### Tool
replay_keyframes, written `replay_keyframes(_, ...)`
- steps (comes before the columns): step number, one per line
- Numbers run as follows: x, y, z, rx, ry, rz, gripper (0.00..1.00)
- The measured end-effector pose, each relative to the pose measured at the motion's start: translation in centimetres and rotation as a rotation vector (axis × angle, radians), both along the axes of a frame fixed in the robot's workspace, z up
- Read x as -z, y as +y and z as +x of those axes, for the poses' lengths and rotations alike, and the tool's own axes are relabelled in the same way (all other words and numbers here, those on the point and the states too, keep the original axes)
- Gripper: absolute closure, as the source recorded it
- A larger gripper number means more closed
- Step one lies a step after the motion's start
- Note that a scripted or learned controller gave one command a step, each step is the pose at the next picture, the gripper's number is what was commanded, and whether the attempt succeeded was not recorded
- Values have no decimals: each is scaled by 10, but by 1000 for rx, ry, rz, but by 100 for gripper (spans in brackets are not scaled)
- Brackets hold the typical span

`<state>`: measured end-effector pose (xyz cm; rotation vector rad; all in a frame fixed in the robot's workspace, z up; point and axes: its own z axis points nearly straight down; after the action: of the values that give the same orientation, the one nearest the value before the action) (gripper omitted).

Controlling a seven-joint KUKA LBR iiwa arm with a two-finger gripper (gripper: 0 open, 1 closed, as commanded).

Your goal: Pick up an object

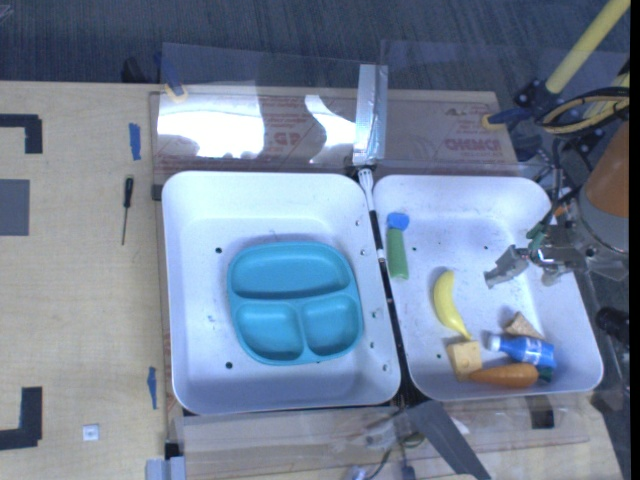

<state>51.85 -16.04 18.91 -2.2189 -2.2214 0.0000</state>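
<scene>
Your two-finger gripper (512, 265) hangs over the right-hand shallow white bin (470, 196), near its right wall; its metal fingers stand apart and hold nothing. The nearest clear target is the curved yellow plastic banana (449, 303), lying alone on the bin floor just left of the gripper. Its long axis runs from far to near, tips toward the far wall and the near right. Close across its narrow width, square to that axis. Avoid the crowded carrot and bottle cluster (505, 360).
</scene>
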Motion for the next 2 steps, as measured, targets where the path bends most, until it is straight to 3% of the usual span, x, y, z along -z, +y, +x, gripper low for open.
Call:
replay_keyframes(1,101,51,20,44,-10,-1,0)
replay_keyframes(2,89,48,21,50,-16,-3,100)
